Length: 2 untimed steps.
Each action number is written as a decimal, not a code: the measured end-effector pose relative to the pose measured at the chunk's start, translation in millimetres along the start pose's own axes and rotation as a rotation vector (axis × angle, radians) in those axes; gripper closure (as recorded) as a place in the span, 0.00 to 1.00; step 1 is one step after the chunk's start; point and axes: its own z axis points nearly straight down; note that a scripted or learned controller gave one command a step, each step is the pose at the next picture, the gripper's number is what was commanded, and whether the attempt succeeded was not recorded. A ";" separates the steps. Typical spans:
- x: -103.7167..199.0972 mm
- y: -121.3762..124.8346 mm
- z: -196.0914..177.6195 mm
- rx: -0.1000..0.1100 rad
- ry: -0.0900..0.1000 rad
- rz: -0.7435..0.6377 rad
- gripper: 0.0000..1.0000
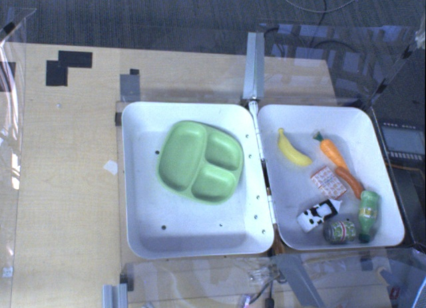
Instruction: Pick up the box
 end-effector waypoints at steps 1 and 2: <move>2.0 1.0 -11.7 -0.005 -0.001 -0.007 1.00; 3.9 2.0 -23.4 -0.011 -0.003 -0.014 1.00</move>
